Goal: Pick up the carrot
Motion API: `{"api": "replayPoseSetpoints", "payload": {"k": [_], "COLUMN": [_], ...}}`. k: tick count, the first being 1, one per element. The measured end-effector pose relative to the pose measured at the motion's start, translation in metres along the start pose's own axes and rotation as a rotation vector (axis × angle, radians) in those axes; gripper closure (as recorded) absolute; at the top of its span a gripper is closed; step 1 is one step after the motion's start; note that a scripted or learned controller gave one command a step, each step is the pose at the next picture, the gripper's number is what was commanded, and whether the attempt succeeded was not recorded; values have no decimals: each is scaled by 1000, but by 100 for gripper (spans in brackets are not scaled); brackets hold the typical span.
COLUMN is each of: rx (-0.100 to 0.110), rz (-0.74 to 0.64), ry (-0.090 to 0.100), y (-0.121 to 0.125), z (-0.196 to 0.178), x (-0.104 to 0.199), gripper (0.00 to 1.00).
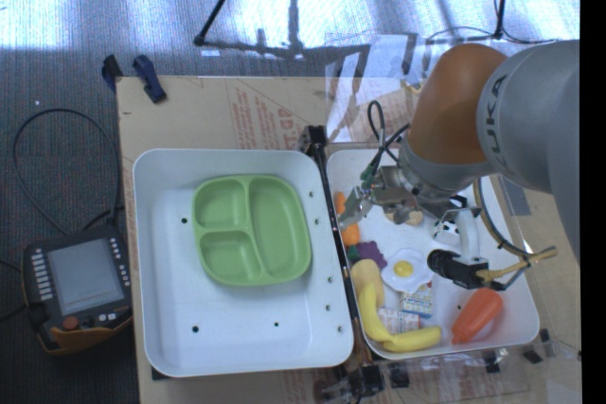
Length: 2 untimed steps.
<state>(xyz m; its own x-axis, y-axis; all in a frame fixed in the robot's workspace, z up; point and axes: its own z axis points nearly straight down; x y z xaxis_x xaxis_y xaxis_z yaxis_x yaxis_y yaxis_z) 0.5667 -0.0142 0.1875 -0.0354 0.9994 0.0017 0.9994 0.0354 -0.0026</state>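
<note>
Far left, on the floor beside the bench, lies a grey handheld control pendant with a screen (78,279). The left shallow white bin (170,317) holds a light-green plastic plate with three compartments (253,229), lying flat near the bin's upper middle. The right shallow white bin (516,322) holds, from its left wall rightward, a small orange piece (350,235), a purple bunch of toy grapes (367,254), a yellow toy banana (383,315), a toy fried egg with a yellow yolk (405,269), a small printed carton (417,301) and the orange toy carrot (476,314), which lies tilted near the bin's lower right corner, untouched. The two-finger gripper (365,196) hangs over the bin's upper left part, well apart from the carrot; its finger state cannot be told. The grey arm with orange band (454,104) enters from the right.
</note>
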Motion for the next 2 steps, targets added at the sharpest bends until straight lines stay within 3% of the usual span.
{"api": "replayPoseSetpoints", "payload": {"k": [1, 2], "rx": [0, 12], "rz": [0, 158], "ry": [0, -2], "y": [0, 13], "z": [0, 86], "x": [0, -99], "gripper": [0, 0]}}
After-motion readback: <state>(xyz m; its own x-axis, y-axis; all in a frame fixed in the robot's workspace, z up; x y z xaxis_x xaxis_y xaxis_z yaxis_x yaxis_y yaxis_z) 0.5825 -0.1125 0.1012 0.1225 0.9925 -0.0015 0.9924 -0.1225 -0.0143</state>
